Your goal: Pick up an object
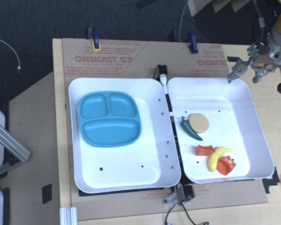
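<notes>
In the right bin (253, 111) lie a tan round disc (199, 123), a green pepper (191, 130) touching its left side, a small red piece (204, 150), a yellow banana (217, 157) and a red pepper (226, 165) against the banana. My gripper (246, 75) hovers over the far right corner of that bin, well away from the food items. Its two fingers are spread open with nothing between them.
The left bin (152, 163) holds a blue divided plate (110, 118). Both bins rest on a cardboard sheet (131, 55) held by blue clamps at the far edge. Cables and a black connector (162, 72) sit between the bins at the back.
</notes>
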Robot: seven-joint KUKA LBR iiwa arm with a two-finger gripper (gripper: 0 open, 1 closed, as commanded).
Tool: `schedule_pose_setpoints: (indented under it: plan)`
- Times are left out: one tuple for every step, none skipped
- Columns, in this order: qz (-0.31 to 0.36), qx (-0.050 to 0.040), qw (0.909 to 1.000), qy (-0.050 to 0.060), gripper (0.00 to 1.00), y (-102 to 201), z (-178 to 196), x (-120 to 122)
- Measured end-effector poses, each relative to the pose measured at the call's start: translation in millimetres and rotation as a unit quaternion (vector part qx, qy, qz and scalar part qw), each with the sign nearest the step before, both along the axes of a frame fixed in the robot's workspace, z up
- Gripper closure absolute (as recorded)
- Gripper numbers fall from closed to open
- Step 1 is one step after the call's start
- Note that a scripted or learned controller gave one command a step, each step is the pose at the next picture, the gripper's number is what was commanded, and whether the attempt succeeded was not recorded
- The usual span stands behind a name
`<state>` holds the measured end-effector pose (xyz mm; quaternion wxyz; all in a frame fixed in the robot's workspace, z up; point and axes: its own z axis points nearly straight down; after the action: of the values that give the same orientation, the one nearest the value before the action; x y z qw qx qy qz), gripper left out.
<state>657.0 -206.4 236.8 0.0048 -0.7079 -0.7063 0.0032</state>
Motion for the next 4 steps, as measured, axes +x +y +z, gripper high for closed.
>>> schedule_pose_setpoints:
  plan:
    - [0.001, -0.0015, 1.0, -0.006, 0.0, 0.4, 7.0, 2.5]
    - [0.001, -0.0005, 1.0, -0.003, 0.0, -0.9, -48.8, -8.1]
    - [0.002, -0.0004, 1.0, -0.003, 0.0, -6.4, -104.2, -1.2]
    - [0.002, 0.0011, 1.0, -0.003, 0.0, -4.4, -155.3, -1.9]
